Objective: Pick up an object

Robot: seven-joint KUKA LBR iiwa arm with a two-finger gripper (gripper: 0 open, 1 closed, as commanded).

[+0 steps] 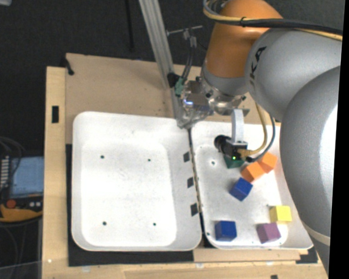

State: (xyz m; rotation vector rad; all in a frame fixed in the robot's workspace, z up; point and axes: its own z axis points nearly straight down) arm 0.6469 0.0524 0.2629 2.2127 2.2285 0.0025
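The right white bin [211, 167] holds several small blocks. Two orange blocks [260, 166] touch each other near its middle right. A blue block [240, 189] lies just below them, and another blue block [225, 230] sits at the front. A purple block [268, 232] and a yellow block [281, 214] are at the front right. My gripper [189, 114] hangs at the back left corner of this bin, over the rim between the two bins, well away from the blocks. Nothing is visibly held in it.
The left white bin [128, 180] lies beside the right one. A slanted metal rail [157, 40] rises behind the bins near the gripper. The big grey arm [300, 108] covers the right bin's far right side.
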